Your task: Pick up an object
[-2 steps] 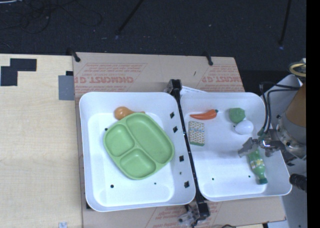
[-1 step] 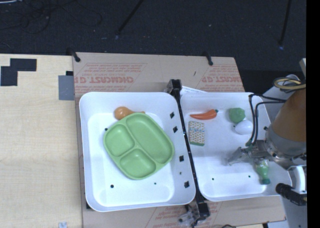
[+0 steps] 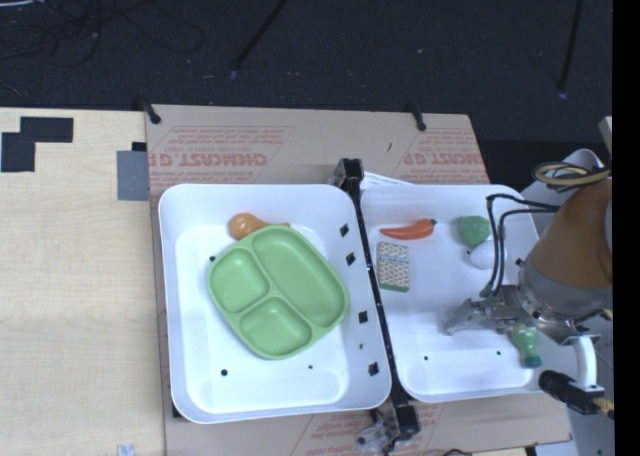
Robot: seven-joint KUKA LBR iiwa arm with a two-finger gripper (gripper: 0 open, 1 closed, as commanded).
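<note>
My gripper (image 3: 462, 320) is low over the floor of the right bin (image 3: 450, 384), at its right-centre, pointing left; nothing shows in it. The arm's orange band (image 3: 580, 234) rises behind it at the right rim. A small dark-green object (image 3: 525, 344) lies just right of the gripper, partly under the wrist. At the back of this bin lie an orange-red pepper with a green stem (image 3: 407, 230), a light-green lump (image 3: 474, 230) and a white object (image 3: 483, 255). A small patterned card-like piece (image 3: 393, 267) lies near the divider.
The left bin (image 3: 190, 364) holds a green three-section plate (image 3: 277, 290), with an orange object (image 3: 243, 225) at its back edge. A black divider (image 3: 367, 284) with clips joins the bins. Cardboard lies under both. Black cables (image 3: 500, 206) loop beside the arm.
</note>
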